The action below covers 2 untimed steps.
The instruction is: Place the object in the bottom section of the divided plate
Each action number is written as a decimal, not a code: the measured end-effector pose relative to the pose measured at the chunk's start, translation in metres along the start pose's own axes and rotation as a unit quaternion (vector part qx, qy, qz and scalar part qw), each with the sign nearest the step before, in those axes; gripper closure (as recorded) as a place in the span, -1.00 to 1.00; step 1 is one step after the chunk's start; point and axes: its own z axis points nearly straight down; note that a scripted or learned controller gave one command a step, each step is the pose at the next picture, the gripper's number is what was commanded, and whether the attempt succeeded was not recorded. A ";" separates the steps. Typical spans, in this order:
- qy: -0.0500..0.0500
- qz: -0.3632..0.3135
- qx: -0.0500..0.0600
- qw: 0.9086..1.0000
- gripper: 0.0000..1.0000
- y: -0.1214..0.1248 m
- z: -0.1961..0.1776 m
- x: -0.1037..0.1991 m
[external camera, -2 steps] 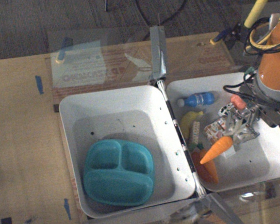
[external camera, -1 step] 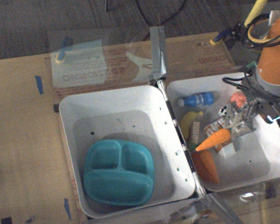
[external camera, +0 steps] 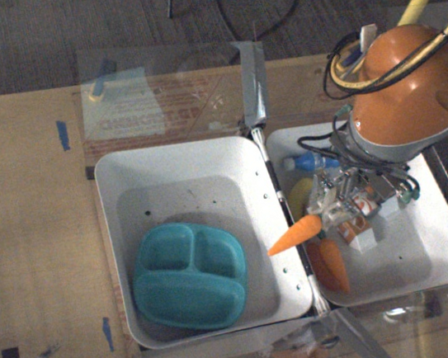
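Claw [external camera: 329, 215] grips carrot [external camera: 296, 234] over the bin divider, teal plate [external camera: 190, 276] well apart leftward.

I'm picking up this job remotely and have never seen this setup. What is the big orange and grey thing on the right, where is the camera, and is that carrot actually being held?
You are looking down at a slant from one fixed camera above a bench. The orange and grey thing is the wrist of a robot arm reaching in from the right. Its hand sits below it, and the toy carrot sticks out leftward from the fingers, held at its thick end, its tip over the divider between two white bins. The left bin holds a teal divided plate, with nothing on it yet. The right bin holds more small items, including another orange piece, a yellowish object and something blue; I cannot identify those further.
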 end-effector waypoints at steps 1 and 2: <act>-0.002 -0.015 0.000 1.000 1.00 0.081 -0.027 -0.048; 0.000 -0.081 -0.001 0.997 1.00 0.152 -0.003 -0.074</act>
